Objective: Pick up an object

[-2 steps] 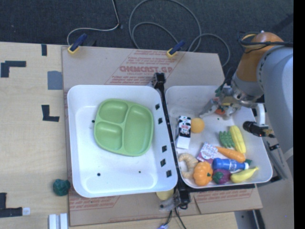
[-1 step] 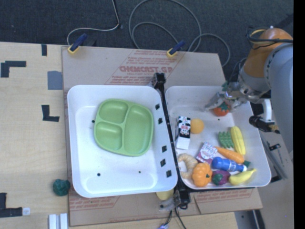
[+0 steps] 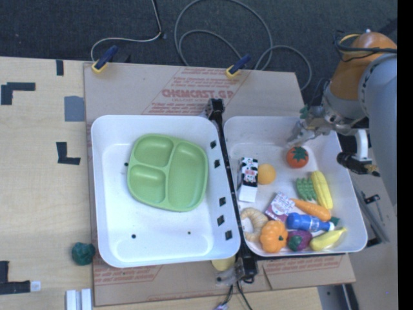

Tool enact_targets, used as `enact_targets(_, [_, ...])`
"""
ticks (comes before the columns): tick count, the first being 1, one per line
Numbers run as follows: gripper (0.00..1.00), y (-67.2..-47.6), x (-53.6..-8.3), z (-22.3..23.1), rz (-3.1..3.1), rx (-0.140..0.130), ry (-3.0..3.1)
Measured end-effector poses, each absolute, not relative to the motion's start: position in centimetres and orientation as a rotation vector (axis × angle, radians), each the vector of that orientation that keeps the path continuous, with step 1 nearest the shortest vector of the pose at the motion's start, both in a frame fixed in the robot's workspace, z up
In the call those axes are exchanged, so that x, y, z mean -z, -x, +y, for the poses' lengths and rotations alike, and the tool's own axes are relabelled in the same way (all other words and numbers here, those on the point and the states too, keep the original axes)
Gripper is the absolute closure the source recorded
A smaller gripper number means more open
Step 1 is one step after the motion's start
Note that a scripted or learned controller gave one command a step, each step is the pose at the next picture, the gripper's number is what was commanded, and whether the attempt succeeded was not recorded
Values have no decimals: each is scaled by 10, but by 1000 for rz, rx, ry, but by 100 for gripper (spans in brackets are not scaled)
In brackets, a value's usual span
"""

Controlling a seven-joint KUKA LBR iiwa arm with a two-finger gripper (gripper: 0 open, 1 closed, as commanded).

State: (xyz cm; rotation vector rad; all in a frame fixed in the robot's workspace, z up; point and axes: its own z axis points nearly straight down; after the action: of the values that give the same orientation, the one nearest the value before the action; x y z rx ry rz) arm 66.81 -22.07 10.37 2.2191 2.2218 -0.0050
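Note:
My gripper (image 3: 301,132) hangs over the back of the right bin (image 3: 271,129), at the end of the grey arm with its orange band (image 3: 361,44). Just in front of it and below lies a red tomato (image 3: 297,157); I see nothing held. Further forward in this bin lie a black-and-white milk carton (image 3: 248,172), a small yellow-orange ball (image 3: 265,174), a yellow corn cob (image 3: 321,189), a green vegetable (image 3: 305,189), a carrot (image 3: 313,208), a pink packet (image 3: 279,205), a blue bottle (image 3: 308,223), an orange pumpkin (image 3: 273,236) and a banana (image 3: 326,239).
The left bin (image 3: 106,173) holds a green divided plate (image 3: 168,172). A black clip strip (image 3: 221,166) runs along the wall between the bins. A small teal object (image 3: 82,253) lies on the bench at front left. Cables (image 3: 219,18) loop behind the bins.

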Motion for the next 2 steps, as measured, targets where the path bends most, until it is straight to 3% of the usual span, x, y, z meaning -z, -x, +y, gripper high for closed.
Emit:
enact_targets(1, [0,-668,-103,-220,2222,6,-2218])
enact_targets(2, [0,-619,-87,-166,2225,3,-2219])
